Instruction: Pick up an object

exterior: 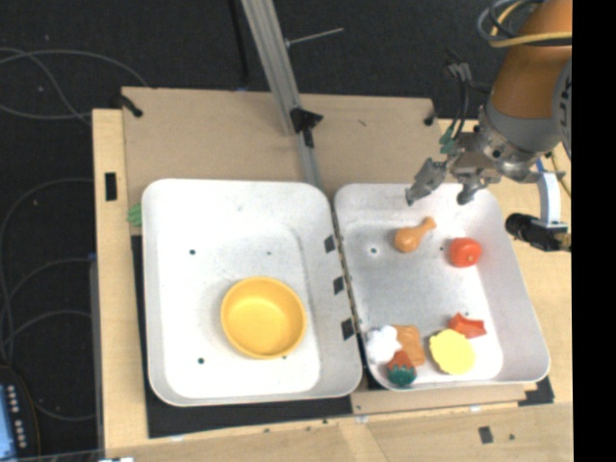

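Two white bins sit side by side on the bench. Left bin [173, 258] carries a yellow bowl [263, 316]. Right bin [520, 296] offers the pickings: an orange drumstick-shaped toy [413, 236], a red ball [465, 251], a jumble along the near wall [423, 349]. Gripper [443, 189] hovers spread and empty above the far wall, seemingly lining up on the drumstick.

The arm, orange-banded above its grey wrist, reaches in over the far right corner of the right bin [515, 258]. Its gripper [444, 190] hangs above that bin's far edge, fingers spread apart, nothing between them.
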Tool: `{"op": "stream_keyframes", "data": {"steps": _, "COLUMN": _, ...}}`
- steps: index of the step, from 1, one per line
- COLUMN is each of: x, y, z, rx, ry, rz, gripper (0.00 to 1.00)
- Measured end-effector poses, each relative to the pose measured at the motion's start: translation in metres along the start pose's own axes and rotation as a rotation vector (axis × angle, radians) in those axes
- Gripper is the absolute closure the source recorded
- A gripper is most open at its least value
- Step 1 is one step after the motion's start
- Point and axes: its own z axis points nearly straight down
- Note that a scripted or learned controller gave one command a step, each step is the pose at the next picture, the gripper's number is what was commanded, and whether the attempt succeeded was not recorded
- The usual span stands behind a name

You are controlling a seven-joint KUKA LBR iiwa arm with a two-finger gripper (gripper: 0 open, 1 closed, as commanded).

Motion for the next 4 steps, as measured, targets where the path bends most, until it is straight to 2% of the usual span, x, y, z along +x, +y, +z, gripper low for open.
{"op": "stream_keyframes", "data": {"steps": 1, "x": 0.000, "y": 0.000, "z": 0.000, "rx": 0.000, "ry": 0.000, "rz": 0.000, "gripper": 0.00}}
{"op": "stream_keyframes", "data": {"steps": 2, "x": 0.007, "y": -0.006, "z": 0.052, "rx": 0.006, "ry": -0.003, "rz": 0.002, "gripper": 0.00}}
{"op": "stream_keyframes", "data": {"steps": 4, "x": 0.001, "y": -0.010, "z": 0.148, "rx": 0.005, "ry": -0.003, "rz": 0.006, "gripper": 0.00}}
